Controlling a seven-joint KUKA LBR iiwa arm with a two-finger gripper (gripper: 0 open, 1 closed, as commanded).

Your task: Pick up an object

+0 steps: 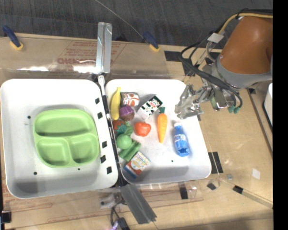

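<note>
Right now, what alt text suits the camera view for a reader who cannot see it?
The gripper hangs over the right bin's upper right edge, above a carrot, blue bottle, banana and other toy food. The left bin holds a green divided tray.

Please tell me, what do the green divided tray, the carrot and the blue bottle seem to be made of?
Green divided tray: probably molded plastic, matte with a soft sheen, rounded one-piece compartments.
Carrot: likely toy plastic; uniform orange, smooth surface, though rubber is possible.
Blue bottle: apparently plastic, slightly glossy, with a pale label; too small to tell more.
</note>
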